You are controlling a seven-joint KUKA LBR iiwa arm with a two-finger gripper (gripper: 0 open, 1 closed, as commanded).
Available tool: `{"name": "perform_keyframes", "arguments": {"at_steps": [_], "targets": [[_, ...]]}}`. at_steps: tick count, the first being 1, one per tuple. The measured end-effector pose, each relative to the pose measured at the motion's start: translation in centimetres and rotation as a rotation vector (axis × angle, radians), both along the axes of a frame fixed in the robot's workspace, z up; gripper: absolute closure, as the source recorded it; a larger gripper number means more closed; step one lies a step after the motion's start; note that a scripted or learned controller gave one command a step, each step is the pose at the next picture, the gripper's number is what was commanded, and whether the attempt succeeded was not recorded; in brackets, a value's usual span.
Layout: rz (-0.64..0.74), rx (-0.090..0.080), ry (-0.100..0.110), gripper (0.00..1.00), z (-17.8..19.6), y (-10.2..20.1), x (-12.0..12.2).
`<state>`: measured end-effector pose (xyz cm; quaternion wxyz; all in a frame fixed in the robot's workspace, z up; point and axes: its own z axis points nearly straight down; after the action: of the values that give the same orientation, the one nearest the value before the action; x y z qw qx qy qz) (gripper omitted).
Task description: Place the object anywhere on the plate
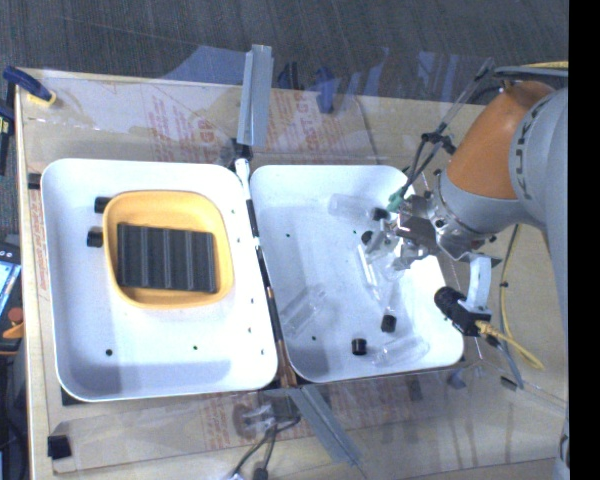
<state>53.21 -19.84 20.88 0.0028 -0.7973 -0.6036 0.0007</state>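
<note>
A yellow plate (170,213) with a dark ridged centre lies in the left bin (70,338). My gripper (383,248) hangs low over the right side of the right bin (310,228), far from the plate. Just below it on the bin floor sits a small black object (388,322), and a second black piece (359,346) lies near the front wall. Clear plastic items are hard to make out: one (300,310) lies left of centre and one (402,351) sits in the front right corner. Nothing is visibly held.
The grey arm with its orange band (490,153) comes in over the right bin's right wall. Cables and a black fitting (458,308) hang by the wrist. A ridge (252,238) separates the two bins. Two small black bits (98,220) lie left of the plate.
</note>
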Motion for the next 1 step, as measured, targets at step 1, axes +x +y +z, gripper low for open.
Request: {"name": "perform_keyframes", "arguments": {"at_steps": [1], "targets": [[0.238, 0.0, 0.001, 1.0, -1.94, 3.26, -4.18]]}}
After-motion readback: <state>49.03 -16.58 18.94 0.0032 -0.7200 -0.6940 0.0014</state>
